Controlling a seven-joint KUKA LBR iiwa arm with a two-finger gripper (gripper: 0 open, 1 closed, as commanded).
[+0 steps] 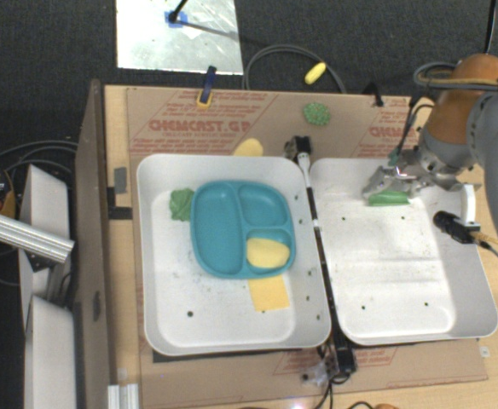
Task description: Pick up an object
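My gripper [388,187] is low over the far side of the right bin [402,313], reaching in from the right. A flat green object [390,198] lies right under its fingertips, touching or nearly touching them. In the left bin [168,313] sits a teal divided plate [232,228] with a yellow piece [268,252] in its near right compartment. A yellow flat square [269,294] lies just in front of the plate. A green leafy piece [182,204] rests at the plate's left edge.
On the cardboard behind the bins lie a green round object [317,113], a yellow piece [249,148] at the left bin's far rim, and a yellow capsule [315,73] further back. A blue and yellow clamp [206,90] stands at the back.
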